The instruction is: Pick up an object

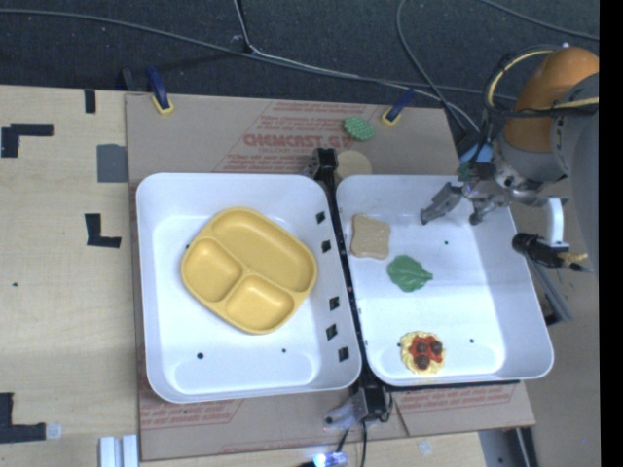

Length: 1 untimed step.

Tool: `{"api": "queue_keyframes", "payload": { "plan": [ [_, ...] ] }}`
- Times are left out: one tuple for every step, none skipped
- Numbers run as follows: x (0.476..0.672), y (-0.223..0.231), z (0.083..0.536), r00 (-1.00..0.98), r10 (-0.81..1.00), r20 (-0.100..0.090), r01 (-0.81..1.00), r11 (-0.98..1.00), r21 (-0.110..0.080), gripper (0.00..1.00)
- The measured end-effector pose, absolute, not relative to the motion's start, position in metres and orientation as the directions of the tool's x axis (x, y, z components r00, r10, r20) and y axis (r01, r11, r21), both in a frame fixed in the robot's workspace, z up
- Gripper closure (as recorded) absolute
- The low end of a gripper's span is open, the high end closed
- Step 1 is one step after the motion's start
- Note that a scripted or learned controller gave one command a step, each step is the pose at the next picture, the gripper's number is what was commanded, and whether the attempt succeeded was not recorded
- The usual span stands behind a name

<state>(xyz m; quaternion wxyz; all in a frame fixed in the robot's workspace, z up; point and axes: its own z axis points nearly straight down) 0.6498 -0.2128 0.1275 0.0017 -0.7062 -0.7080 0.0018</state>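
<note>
Two white bins: left bin (165, 358) carries a yellow divided tray (249, 269), right bin (487, 319) carries the small stuff. Arm (545, 105) enters at 3 o'clock, gripper (458, 205) hangs over the right bin's 1 o'clock corner, fingers spread apart, nothing between them. Pick candidates, all in the right bin: tan bread slice (370, 236) at 10 o'clock beside the divider, green leaf piece (409, 273) near centre, pizza-like round (421, 351) at 6 o'clock. Green waffle-patterned piece (357, 127) lies outside on the cardboard at 12. Risk, as I judge: all three are flat, so fingers may skid over them or close on air; bread hugs the divider, leaving little finger room.
</note>
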Motion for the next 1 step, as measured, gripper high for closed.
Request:
{"api": "queue_keyframes", "payload": {
  "plan": [
    [0.6502,-0.2119,0.083,-0.003,1.0,-0.003,1.0,0.003,0.001,0.0]
  ]
}}
